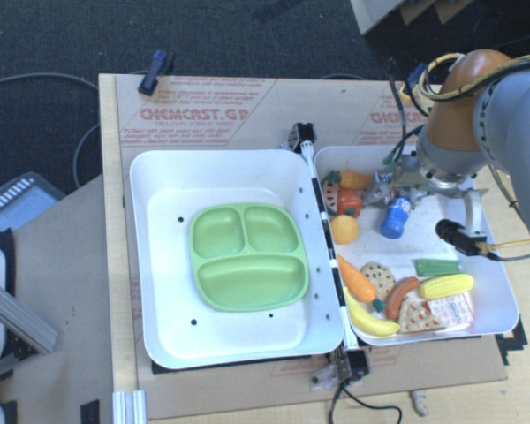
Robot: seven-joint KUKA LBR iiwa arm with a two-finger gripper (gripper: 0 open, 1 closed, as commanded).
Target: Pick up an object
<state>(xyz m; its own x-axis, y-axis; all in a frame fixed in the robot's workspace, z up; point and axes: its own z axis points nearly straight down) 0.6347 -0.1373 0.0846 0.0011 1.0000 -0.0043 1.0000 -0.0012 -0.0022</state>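
Nearest the camera, along the right bin's (503, 312) near wall, lie a banana (371, 320), a pizza slice (421, 312) and a corn cob (446, 284), with a carrot (356, 279) just beyond the banana. Farther in, the gripper (397, 203) hangs over a blue bottle (394, 218); whether the bottle sits between its fingers cannot be told, nor how far they are spread. Left bin (150, 184): one green divided plate (247, 256) at centre.
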